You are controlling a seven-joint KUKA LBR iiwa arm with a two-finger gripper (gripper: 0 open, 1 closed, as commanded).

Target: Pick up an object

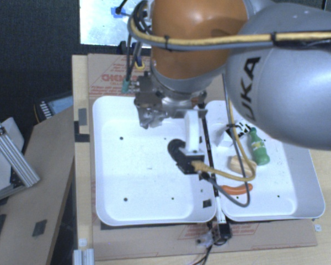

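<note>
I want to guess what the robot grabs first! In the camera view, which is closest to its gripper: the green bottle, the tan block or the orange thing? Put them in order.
From the gripper over the left bin:
1. Tan block, right bin, beside the bottle.
2. Green bottle, right bin, farther right.
3. Orange thing, right bin, near the front.
The last two are nearly tied.

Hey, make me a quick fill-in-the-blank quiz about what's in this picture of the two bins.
1. The green bottle lies in the ____ bin.
2. The carrot is coloured ____.
3. The band above the arm's wrist is ____.
4. The arm reaches in from the view's ____.

Missing words: right; orange; orange; right.
</note>
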